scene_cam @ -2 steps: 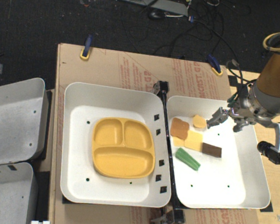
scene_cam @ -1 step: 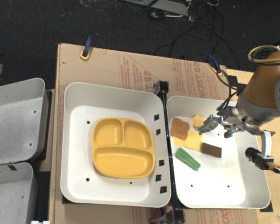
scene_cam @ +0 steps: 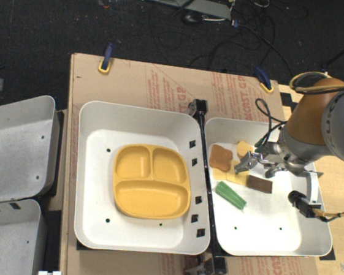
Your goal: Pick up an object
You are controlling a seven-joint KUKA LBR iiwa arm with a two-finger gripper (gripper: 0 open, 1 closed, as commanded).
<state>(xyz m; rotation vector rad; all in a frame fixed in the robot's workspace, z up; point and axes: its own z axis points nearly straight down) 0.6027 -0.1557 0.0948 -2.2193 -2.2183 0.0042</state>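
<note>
Nothing is picked up yet: the claw [scene_cam: 250,165] hangs low over the yellow piece [scene_cam: 242,149] and brown block [scene_cam: 221,157], and I cannot tell if it is apart.

Even, bright overhead light leaves the white bins [scene_cam: 149,122] near glare with faint shadows inside their rims, while the floor beyond them stays dark and grainy.

Yellow divided plate [scene_cam: 152,182] in left bin [scene_cam: 93,125] — right bin [scene_cam: 314,245] holds green block [scene_cam: 231,195], brown pieces, arm [scene_cam: 322,120] above.
</note>
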